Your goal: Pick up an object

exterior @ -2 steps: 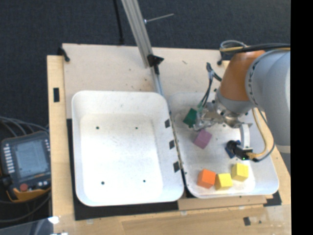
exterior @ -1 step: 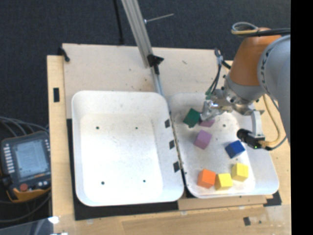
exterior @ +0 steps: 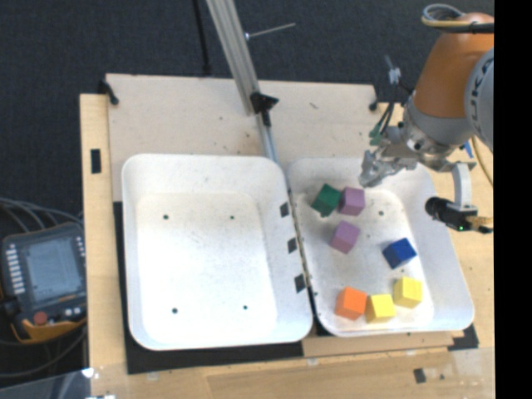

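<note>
The right bin (exterior: 440,306) holds several small blocks. A green block (exterior: 327,199) and a purple block (exterior: 352,200) sit side by side near its back. A second purple block (exterior: 344,236) lies below them, and a blue block (exterior: 399,252) is to the right. At the front stand an orange block (exterior: 351,302) and two yellow blocks (exterior: 381,307) (exterior: 407,291). My gripper (exterior: 371,175) hangs over the bin's back part, just up and right of the purple block, with nothing seen between its fingers.
The left bin (exterior: 133,223) stands beside the right one. A slanted metal pole (exterior: 237,48) reaches down to the gap between the bins. A teach pendant (exterior: 46,273) lies off the bench at the left.
</note>
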Motion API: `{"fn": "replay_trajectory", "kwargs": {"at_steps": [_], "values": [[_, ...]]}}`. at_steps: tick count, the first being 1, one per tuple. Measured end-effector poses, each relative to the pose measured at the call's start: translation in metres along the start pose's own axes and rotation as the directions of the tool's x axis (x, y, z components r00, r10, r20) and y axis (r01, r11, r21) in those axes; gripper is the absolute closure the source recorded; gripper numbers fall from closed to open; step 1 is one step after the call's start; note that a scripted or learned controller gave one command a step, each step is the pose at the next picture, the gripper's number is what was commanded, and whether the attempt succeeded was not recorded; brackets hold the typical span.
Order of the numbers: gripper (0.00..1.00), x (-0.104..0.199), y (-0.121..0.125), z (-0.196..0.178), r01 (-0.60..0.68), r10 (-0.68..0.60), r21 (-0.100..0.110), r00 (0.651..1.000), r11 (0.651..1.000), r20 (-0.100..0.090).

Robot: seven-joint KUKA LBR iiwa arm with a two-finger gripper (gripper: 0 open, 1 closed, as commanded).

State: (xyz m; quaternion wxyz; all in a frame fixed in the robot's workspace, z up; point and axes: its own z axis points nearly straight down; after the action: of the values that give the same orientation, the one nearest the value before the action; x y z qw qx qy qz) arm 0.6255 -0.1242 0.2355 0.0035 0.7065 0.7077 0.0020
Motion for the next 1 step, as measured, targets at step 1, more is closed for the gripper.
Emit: {"fn": "replay_trajectory", "kwargs": {"at_steps": [1], "values": [[1.00, -0.0014, -0.0002, 0.0287, -0.002, 0.002, 0.009, 1.000, 1.000, 0.000]]}}
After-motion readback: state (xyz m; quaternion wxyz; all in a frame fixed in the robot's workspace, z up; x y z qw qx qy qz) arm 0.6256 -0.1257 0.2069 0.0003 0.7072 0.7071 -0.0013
